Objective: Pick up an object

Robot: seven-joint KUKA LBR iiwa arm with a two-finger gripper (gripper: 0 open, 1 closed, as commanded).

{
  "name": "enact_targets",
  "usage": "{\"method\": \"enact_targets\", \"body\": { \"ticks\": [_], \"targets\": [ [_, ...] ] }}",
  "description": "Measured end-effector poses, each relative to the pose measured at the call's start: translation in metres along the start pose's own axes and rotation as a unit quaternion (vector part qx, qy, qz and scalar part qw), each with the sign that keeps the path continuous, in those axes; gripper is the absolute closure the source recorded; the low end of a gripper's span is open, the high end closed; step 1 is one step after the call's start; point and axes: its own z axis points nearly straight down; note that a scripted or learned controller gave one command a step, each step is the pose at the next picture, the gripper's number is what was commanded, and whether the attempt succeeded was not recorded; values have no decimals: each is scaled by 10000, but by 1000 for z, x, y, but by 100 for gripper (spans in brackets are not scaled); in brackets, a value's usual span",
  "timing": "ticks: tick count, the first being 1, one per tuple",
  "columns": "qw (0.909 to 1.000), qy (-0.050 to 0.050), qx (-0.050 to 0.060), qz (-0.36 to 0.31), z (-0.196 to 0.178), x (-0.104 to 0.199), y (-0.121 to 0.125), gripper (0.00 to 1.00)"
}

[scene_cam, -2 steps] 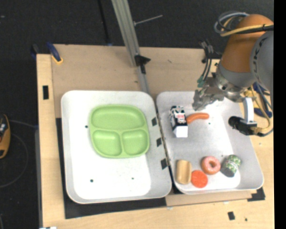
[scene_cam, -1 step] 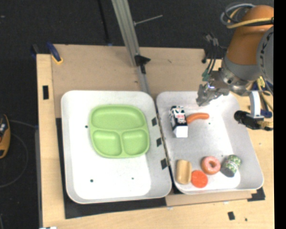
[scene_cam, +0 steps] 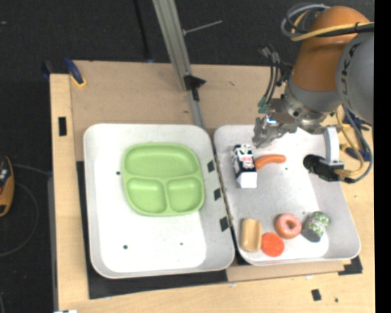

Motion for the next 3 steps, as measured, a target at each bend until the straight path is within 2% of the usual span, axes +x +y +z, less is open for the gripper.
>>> {"method": "enact_targets", "body": {
  "ticks": [1,3],
  "targets": [
    [10000,-2,14,3,10,45,-18,100],
    [10000,3,8,-4,-3,129,-50,100]
  ]
}}
